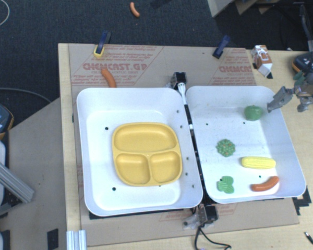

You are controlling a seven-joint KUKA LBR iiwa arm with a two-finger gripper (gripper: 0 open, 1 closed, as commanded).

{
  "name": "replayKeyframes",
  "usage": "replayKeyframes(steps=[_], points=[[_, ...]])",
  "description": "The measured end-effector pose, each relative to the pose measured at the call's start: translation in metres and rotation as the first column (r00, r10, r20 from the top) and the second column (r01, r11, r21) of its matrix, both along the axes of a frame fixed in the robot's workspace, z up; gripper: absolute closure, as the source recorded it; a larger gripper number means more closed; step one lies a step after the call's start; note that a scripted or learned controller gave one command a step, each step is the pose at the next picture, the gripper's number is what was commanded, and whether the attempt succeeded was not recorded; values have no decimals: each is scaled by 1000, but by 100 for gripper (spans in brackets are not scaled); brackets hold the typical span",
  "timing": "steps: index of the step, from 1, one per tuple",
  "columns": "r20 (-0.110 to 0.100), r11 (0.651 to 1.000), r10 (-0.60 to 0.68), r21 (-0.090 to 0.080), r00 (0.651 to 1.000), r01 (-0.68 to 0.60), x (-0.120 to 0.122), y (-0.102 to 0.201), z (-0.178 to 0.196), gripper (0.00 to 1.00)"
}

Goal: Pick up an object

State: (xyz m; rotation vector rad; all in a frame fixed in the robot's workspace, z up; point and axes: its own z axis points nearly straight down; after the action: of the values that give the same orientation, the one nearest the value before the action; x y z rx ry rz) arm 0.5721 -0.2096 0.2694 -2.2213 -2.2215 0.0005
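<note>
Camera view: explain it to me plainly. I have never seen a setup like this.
One camera looks down at a slant on a bench with two shallow white bins. The left bin holds a yellow divided plate. The right bin holds toy food: a green lump, a round green piece, a corn cob, a broccoli floret and a sausage. A robot arm reaches in from the right; its end effector sits at the right bin's far right corner, beside the green lump. Nothing is seen held.

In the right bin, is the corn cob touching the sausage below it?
Apart. The camera view shows a strip of white bin floor between the corn cob and the sausage, which lies nearer the front rim of the right bin.
</note>
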Motion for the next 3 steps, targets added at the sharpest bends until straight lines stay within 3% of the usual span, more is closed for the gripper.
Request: replayKeyframes(steps=[1,3], points=[[-6,1000,0,3,1000,0,4,1,-63,0],[-5,1000,0,3,1000,0,-1,5,-152,0]])
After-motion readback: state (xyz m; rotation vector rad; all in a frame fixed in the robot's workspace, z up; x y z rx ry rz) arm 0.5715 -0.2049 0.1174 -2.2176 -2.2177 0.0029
